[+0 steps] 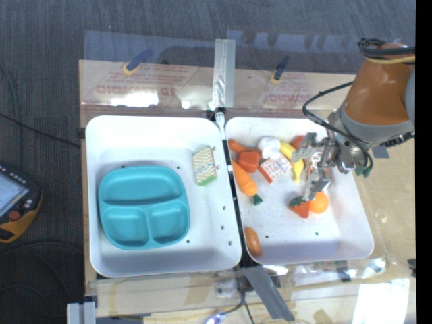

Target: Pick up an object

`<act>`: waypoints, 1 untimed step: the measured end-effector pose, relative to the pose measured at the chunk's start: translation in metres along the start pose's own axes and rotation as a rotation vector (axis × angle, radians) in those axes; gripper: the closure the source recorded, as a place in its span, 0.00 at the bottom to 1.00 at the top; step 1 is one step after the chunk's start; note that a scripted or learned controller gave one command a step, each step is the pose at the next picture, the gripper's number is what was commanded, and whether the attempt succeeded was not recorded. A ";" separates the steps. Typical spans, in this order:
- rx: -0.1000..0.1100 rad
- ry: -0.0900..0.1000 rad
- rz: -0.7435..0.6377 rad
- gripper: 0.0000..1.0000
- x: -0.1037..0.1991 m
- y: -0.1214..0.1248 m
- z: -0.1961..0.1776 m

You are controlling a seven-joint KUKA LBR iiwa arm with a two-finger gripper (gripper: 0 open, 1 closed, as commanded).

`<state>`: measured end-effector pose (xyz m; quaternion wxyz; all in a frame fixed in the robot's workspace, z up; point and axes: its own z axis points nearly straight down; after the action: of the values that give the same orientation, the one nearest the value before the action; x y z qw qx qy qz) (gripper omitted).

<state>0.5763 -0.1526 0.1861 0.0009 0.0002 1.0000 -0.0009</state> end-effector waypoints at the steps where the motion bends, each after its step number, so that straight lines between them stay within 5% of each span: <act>1: 0.002 -0.019 0.129 0.00 -0.035 -0.013 0.083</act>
<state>0.6119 -0.1654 0.1033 0.0105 0.0647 0.9979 -0.0018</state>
